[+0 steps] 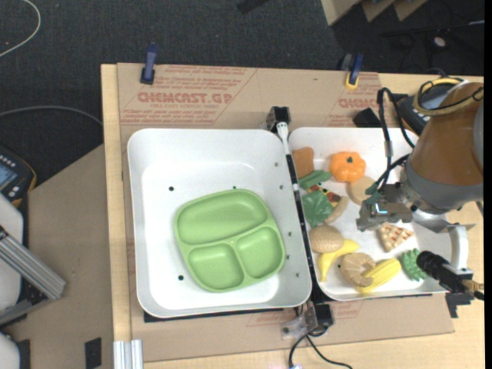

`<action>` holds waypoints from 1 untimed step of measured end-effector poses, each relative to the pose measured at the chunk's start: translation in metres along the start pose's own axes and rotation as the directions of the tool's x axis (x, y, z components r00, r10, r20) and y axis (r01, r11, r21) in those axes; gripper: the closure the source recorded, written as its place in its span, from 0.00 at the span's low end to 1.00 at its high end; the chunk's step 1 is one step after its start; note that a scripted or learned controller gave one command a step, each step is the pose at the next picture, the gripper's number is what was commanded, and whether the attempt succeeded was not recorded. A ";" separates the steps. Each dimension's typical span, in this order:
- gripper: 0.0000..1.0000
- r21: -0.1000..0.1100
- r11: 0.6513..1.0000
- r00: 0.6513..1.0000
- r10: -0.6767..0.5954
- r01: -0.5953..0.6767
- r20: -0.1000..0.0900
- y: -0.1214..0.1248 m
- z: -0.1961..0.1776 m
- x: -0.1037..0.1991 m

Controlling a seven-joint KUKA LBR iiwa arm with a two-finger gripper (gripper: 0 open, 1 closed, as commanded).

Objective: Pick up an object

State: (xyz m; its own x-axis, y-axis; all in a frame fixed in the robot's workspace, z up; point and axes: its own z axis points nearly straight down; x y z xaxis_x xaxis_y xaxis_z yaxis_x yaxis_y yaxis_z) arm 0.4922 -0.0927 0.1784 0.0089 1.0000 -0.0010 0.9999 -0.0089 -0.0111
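Observation:
The right bin (327, 136) holds several toy foods: an orange pumpkin (347, 166), a brown block (304, 160), a green leafy piece (315, 203), a tan potato (326, 239), a yellow banana (334, 257), a corn cob (382, 274) and a pizza slice (397, 237). My gripper (378, 211) hangs low over this bin's right half. It sits just above and left of the pizza slice and right of the leafy piece. I see nothing held in it. The arm's grey body hides the bin's far right part.
The left bin (150, 160) holds a green divided plate (228, 239). A black clamp (278, 118) sits between the bins at the back. Cables (388, 118) run near the arm at the back right. A black fitting (442, 270) sticks out at the front right.

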 end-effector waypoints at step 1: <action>1.00 -0.009 1.000 1.000 -0.004 0.004 -0.001 -0.007 0.098 -0.025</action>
State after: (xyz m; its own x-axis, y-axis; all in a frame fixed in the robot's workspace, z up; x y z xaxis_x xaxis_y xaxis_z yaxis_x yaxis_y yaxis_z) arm 0.4842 -0.1174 0.0807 0.0047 1.0000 -0.0001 1.0000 -0.0047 -0.0022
